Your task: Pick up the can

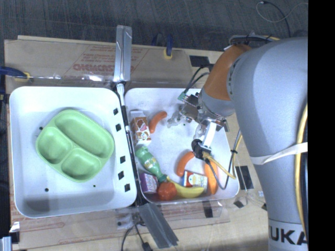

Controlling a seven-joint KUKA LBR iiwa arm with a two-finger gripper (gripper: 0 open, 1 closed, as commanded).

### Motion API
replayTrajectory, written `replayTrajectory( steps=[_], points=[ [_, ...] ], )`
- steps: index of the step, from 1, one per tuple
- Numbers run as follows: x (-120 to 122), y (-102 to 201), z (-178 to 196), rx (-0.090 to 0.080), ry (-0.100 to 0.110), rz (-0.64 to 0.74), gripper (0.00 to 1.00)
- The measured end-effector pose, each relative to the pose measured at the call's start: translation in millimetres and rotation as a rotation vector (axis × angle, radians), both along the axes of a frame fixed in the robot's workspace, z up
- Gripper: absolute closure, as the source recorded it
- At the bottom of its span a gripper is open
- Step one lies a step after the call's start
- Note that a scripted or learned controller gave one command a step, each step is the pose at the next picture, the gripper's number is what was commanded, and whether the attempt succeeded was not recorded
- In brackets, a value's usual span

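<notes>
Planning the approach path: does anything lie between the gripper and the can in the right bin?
Yes. An orange sausage lies between the gripper and the can, just off the can's upper right side. The can's top looks uncovered, so a descent from above seems likely to clear it.

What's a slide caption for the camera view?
KUKA arm's gripper hovers in the right bin near the can; green tray in left bin.

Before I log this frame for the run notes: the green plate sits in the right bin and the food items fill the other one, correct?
Not quite. The camera view shows the green plate in the left bin, not the right one. The food items, such as the banana and the can, do lie in the other bin.
</notes>
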State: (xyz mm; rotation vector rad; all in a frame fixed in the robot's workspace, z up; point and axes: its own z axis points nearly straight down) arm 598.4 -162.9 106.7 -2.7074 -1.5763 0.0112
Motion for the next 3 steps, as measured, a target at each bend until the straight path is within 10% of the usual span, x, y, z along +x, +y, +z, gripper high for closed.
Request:
replayTrajectory(
  steps=[2,3],
  points=[
    [-59,-20,36,-0.001,-0.004,0.074,0.00],
    [-17,-18,48,-0.001,-0.006,0.180,0.00]
  ],
)
